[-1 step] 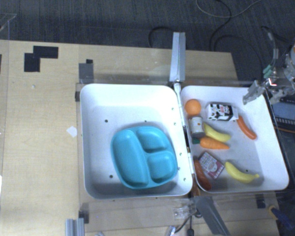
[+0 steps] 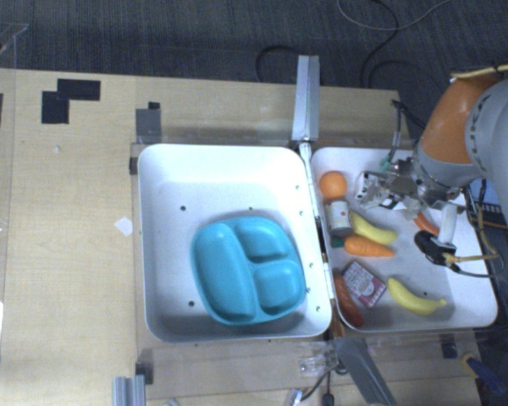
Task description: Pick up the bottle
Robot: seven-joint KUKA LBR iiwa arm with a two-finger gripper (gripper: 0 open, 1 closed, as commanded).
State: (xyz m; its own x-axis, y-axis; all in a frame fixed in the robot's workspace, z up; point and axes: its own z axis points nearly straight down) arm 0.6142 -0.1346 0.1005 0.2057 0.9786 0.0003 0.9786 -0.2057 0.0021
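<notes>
The bottle (image 2: 339,217) is small, with a pale label and a dark end. It lies in the right bin (image 2: 478,299) against the left wall, just below an orange (image 2: 333,184). My gripper (image 2: 379,190) hangs over the upper middle of that bin, a little right of and above the bottle, and apart from it. Nothing is seen held in it. The grey arm with its orange band (image 2: 453,125) reaches in from the right.
Around the bottle lie a banana (image 2: 373,229), a carrot (image 2: 368,246), a red packet (image 2: 364,283) and a second banana (image 2: 416,298). The left bin (image 2: 161,227) holds a blue divided tray (image 2: 248,269). A black cable end (image 2: 433,247) hangs by the arm.
</notes>
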